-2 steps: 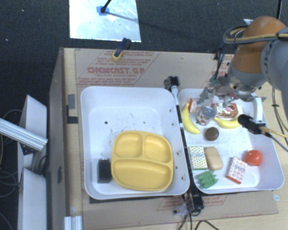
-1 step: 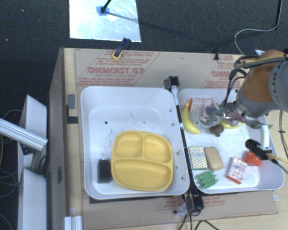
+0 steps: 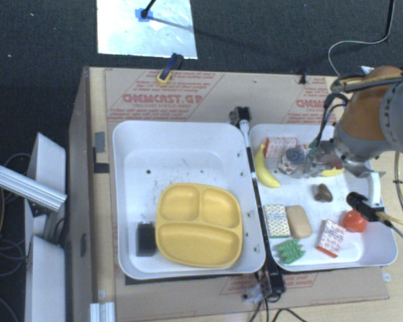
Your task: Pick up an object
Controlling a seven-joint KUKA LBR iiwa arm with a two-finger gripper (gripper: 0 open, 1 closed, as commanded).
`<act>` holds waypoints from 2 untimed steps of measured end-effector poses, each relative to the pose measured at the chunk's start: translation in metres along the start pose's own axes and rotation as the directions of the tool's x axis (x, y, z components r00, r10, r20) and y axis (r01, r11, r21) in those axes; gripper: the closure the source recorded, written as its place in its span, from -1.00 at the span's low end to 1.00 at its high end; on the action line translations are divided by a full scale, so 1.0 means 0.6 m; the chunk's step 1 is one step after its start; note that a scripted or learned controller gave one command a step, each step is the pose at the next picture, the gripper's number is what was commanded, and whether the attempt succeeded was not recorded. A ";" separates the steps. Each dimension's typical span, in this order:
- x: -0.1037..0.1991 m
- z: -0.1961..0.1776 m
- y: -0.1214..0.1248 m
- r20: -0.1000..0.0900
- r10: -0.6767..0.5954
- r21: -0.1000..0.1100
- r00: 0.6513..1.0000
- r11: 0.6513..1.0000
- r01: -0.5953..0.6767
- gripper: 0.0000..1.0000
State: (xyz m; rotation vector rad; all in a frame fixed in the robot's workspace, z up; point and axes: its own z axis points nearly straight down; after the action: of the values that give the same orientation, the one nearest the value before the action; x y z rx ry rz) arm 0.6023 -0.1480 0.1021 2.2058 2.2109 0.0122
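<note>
Two white bins (image 3: 188, 139) of smooth, faintly glossy plastic sat on a bench (image 3: 188, 92) covered in matt brown cardboard printed with red lettering. A yellow divided plate (image 3: 200, 224) in the left bin looked like smooth moulded plastic with a soft sheen, beside a matt black block (image 3: 146, 238). In the right bin, a banana (image 3: 264, 170) appeared glossy plastic, a tan sponge-like piece (image 3: 298, 221) looked dull and porous, and a small red-and-white carton (image 3: 331, 237) seemed printed card. The arm's casing (image 3: 366, 116) showed smooth grey and orange paint.
</note>
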 end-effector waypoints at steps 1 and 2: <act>0.000 0.001 0.000 0.000 0.000 0.001 1.000 1.000 0.000 -1.00; 0.041 0.035 0.087 -0.033 -0.009 0.106 0.999 0.994 0.013 -1.00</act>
State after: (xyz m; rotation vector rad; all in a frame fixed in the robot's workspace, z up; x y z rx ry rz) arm 0.6546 -0.1237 0.0818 2.2621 2.2921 -0.0722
